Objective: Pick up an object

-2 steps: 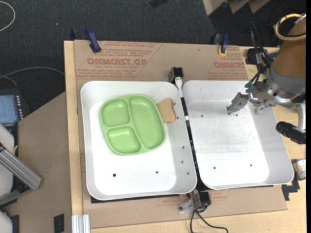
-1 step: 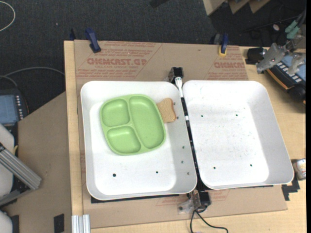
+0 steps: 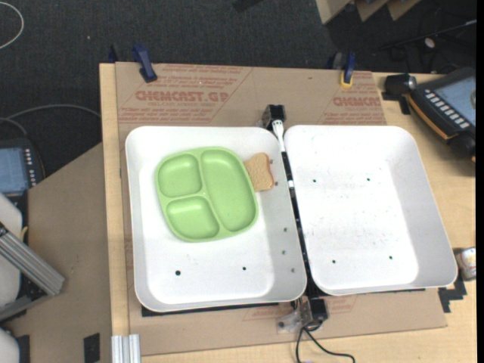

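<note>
Sitting on cardboard-topped bench (image 3: 189,89): two white bins (image 3: 151,278), dark carpet (image 3: 151,13) behind; fingers' state unknown.

The green divided plate (image 3: 206,194) looks like smooth, slightly glossy plastic. The tan piece (image 3: 261,172) at its right rim has a rough, matt, crumbly surface. Both white bins (image 3: 155,278) (image 3: 423,203) look like smooth plastic with soft sheen. The worktop (image 3: 189,89) is matt brown printed cardboard.
</note>
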Available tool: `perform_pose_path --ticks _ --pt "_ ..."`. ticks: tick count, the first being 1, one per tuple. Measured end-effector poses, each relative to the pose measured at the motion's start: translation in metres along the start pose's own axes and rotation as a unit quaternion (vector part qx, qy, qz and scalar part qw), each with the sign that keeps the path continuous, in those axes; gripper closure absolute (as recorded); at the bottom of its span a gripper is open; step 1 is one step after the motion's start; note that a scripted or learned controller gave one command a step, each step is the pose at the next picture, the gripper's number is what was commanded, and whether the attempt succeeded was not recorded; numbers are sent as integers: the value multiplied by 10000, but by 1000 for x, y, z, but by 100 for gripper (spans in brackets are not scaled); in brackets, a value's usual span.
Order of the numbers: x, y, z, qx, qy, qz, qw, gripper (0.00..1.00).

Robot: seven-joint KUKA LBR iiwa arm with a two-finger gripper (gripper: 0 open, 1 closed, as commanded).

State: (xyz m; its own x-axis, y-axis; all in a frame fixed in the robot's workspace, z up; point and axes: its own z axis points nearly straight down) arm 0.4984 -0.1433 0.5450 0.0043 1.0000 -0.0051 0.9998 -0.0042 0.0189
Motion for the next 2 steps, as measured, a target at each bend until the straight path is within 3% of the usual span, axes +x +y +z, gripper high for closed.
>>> perform_pose_path --ticks 1,2 --pt "134 -21 33 115 42 -98 9999 0" --pt "191 -20 22 75 33 -57 10000 0"
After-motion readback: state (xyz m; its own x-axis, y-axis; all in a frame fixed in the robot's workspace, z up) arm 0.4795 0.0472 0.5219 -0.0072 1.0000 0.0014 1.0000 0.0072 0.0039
